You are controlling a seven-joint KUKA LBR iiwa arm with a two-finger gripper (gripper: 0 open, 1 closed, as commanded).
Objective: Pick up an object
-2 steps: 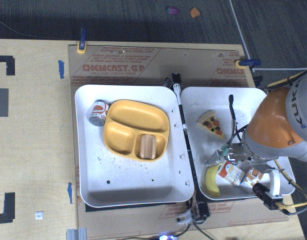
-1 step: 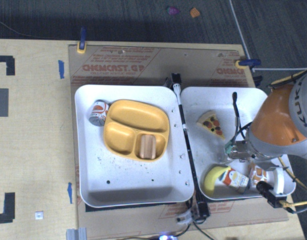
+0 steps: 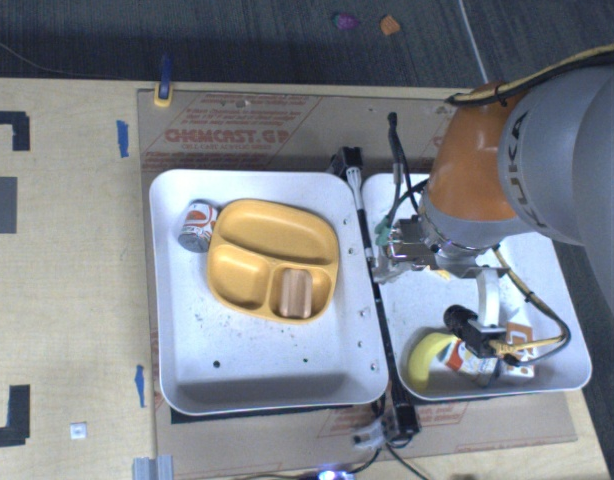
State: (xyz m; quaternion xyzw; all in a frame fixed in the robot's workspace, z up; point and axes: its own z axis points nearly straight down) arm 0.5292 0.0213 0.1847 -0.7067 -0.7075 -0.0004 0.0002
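Bins, two of them, white and shallow, lie side by side on the bench (image 3: 67, 268), and I reach in from the right with my grey arm (image 3: 557, 148) and its orange band (image 3: 472, 168) over the right bin (image 3: 552, 268). My wrist end (image 3: 407, 243) hangs above that bin's left part, close to the wall it shares with the left bin (image 3: 257, 383). My fingers are tucked under the wrist hardware, so I cannot tell whether they are spread or closed, or whether anything sits between them. Things I could pick lie in both bins. Toward the near edge of the right bin rests a yellow rounded thing (image 3: 425, 360), perhaps a piece of toy fruit, though it is too small and partly covered to be sure. Just beside it, on its right, lies an orange and white packet (image 3: 472, 366). Both are nearer the camera than my wrist. The left bin holds a yellow divided plate (image 3: 257, 233) lying flat in its upper half. A tan block (image 3: 295, 293) sits in the plate's lower right compartment. A small red and white can (image 3: 195, 225) lies on its side, touching the plate's upper left rim.
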